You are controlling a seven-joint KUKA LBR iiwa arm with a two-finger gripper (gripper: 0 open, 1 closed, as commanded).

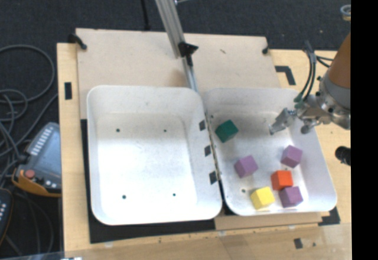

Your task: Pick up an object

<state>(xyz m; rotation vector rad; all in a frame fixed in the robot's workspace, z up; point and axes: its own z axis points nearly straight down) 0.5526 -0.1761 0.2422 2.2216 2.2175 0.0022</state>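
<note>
Where the table (142, 241) edge lies nearest the camera, the list begins and runs outward.

Yellow cube (262, 197): at 6 o'clock in the right bin (326, 179), near its front wall.
Purple cube, front (290, 196): just beside the yellow one, at its 3 o'clock.
Orange cube (282, 179): touching or nearly touching that purple cube, at its 11 o'clock.
Purple cube, middle (245, 165): near the bin's centre, apart from the rest.
Purple cube, right (291, 156): at 1 o'clock from the orange cube.
Green cube (226, 130): at 10 o'clock in the right bin, close to the divide.
Left bin (147, 152): white, beside the right bin at its 9 o'clock.
Gripper (292, 122): over the right bin's 2 o'clock corner, fingers spread, nothing between them.
Metal post (168, 13): at 12 o'clock, rising behind the bins.
</note>
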